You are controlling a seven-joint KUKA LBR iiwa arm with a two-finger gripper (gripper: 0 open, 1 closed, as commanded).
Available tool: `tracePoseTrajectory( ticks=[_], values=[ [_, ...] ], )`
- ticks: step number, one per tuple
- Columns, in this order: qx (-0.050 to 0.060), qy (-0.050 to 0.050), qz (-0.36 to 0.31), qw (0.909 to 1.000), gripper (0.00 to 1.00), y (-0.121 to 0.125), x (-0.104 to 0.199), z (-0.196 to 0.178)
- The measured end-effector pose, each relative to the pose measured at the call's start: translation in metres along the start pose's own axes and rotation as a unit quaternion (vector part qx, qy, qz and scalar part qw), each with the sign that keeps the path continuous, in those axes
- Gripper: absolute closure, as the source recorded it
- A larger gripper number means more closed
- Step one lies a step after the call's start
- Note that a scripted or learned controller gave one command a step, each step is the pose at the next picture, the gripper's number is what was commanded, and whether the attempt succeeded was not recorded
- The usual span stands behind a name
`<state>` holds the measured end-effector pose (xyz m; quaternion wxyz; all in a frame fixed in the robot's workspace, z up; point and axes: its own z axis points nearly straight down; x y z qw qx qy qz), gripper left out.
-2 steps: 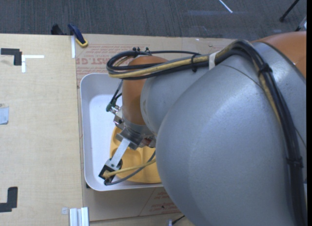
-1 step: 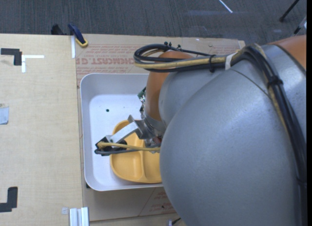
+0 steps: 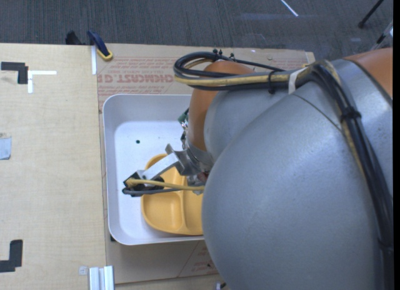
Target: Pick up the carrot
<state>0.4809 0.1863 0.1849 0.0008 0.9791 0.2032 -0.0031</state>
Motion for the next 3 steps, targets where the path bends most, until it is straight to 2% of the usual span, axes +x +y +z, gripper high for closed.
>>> tracePoseTrajectory(
  ticks=[3],
  values=[
    [-0.001,-0.004,-0.002,1.0000,1.00,0.004,0.003,-0.025]
  ],
)
